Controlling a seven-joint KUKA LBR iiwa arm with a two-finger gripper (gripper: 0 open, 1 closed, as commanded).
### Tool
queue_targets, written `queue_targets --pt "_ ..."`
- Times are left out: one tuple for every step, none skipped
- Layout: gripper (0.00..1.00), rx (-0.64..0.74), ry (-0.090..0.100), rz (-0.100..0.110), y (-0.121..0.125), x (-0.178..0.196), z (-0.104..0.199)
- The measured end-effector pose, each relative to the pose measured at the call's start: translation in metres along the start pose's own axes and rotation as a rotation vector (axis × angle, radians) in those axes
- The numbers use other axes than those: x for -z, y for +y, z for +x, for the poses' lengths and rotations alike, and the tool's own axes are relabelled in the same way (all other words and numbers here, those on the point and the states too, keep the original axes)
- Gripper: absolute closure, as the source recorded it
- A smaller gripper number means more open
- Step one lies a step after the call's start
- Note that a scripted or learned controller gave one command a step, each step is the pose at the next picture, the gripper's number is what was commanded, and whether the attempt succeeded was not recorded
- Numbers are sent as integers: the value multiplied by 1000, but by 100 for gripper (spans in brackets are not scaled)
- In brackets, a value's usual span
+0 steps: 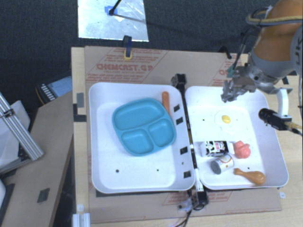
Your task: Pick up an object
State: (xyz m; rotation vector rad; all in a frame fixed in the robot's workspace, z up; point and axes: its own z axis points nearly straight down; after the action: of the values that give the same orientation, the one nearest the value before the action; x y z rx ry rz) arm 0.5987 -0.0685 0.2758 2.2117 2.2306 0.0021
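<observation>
My gripper [228, 96] hangs over the far edge of the right bin [270, 141], with nothing seen between its fingers. In that bin a fried egg [226, 119] lies just below the gripper. Nearer the front are a black and white carton [216, 148], a pink toy [242, 149], a small grey can [221, 164] and a tan drumstick [251, 175]. The left bin [109, 174] holds a blue divided plate [143, 126] and an orange carrot-like stick [165, 102] at its far right side.
A black clamp strip [185, 126] runs between the two bins. The bins rest on a cardboard sheet [142, 65]. A shiny metal sheet [112, 13] lies beyond the bench at the back.
</observation>
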Motion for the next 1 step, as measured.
queue_targets --pt "100 0 0 0 10 -20 48"
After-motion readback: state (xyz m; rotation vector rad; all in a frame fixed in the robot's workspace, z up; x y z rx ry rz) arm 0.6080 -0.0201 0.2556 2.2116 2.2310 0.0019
